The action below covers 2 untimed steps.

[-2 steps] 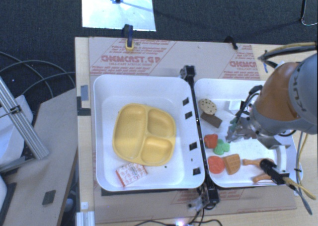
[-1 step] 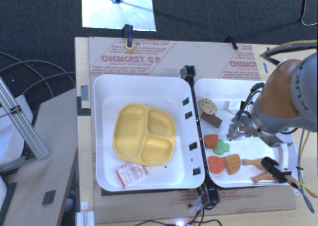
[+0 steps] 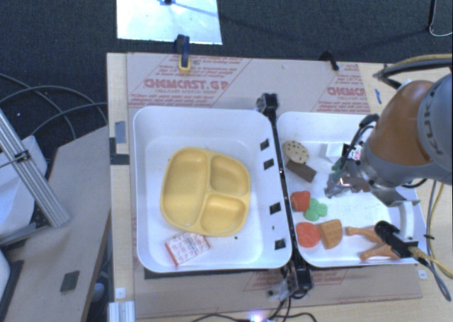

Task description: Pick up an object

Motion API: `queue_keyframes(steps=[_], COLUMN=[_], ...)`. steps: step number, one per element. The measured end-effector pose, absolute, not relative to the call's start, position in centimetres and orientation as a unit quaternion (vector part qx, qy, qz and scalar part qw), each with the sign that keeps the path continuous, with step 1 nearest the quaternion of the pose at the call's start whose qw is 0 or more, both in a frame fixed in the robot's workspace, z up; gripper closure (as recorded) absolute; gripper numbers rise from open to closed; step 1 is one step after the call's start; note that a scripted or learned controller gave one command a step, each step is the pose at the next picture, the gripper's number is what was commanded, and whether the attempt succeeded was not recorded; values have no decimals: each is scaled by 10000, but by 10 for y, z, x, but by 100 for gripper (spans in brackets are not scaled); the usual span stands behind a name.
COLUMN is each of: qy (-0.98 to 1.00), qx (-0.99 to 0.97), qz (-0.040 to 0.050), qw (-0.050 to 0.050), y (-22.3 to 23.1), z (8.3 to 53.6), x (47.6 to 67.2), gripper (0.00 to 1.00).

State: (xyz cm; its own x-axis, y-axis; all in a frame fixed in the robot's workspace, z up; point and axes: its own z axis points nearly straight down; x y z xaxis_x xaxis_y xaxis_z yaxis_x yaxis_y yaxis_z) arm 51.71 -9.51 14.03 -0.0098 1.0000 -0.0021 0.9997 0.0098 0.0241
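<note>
green piece [image 3: 316,208] – seemingly just beside gripper [image 3: 335,187]

floor [image 3: 56,23]: dark carpet | metal plate [image 3: 168,2]: far side | side table [image 3: 67,193]: left | bench [image 3: 233,76]: cardboard-topped

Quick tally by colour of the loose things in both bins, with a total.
Yellow: 1, divided plate
Red: 3, packet, two pieces
Green: 1
Orange: 2
Brown: 2, cookie, block
Total: 9
</note>
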Motion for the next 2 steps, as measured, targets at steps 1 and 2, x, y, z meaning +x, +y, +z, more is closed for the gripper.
queue_keyframes(steps=[1, 2], qy=[7116, 7130], qx=[7024, 7010], qz=[92, 106], qw=[101, 111], y=[-95, -95], z=[151, 161], x=[518, 520], gripper=[100, 100])
